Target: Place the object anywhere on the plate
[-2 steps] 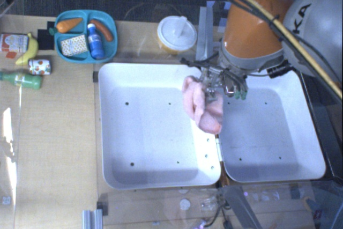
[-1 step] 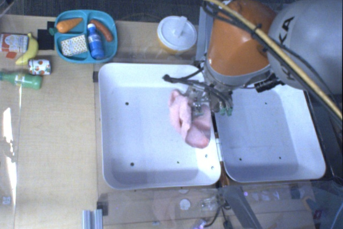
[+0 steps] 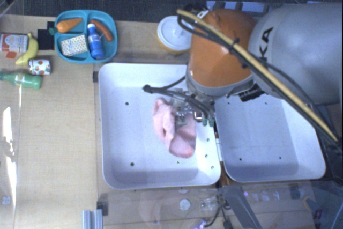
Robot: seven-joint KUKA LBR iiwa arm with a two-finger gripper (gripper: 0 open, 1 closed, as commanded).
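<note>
Pink object lies in left white bin; gripper above it, grip unclear.

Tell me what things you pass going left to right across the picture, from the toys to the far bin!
Green bottle → blue divided tray → left white bin → pink object lying in that bin, under the arm → right white bin.

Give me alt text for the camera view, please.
The grey arm reaches from the right over the left white bin, its gripper directly above a pink object lying there. The right bin sits alongside.
</note>
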